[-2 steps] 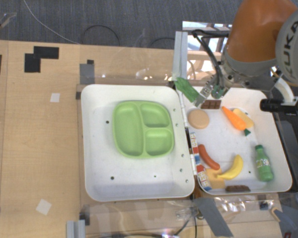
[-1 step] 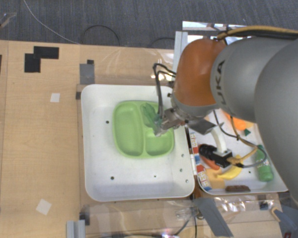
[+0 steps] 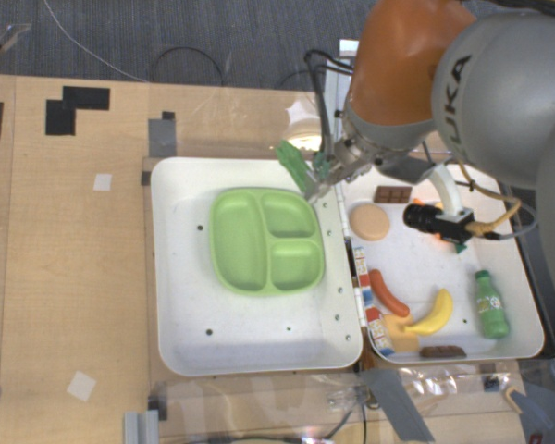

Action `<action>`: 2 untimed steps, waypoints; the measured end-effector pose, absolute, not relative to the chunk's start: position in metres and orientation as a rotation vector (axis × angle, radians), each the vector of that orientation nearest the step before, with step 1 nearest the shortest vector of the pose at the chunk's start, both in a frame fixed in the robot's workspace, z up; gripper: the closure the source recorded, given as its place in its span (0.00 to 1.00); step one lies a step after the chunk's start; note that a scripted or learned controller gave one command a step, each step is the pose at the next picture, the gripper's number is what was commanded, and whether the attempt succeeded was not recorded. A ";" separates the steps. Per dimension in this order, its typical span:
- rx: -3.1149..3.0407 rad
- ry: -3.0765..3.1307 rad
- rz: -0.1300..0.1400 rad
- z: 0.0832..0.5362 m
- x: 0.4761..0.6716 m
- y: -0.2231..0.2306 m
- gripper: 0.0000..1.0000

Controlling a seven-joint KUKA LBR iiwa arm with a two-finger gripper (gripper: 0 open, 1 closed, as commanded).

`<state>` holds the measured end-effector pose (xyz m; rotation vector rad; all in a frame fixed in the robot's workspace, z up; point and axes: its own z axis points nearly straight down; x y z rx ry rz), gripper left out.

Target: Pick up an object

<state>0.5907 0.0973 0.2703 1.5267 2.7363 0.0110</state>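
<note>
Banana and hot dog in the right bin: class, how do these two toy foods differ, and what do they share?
Colour: the banana is yellow, the hot dog red-orange. Shape: the banana curves; the hot dog is nearly straight. Place: the hot dog lies nearer the bin's left wall, the banana to its right, towards the green bottle. Both are small, elongated, and lie flat in the right bin.
</note>
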 end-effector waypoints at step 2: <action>1.645 2.666 0.010 0.270 0.630 0.004 1.00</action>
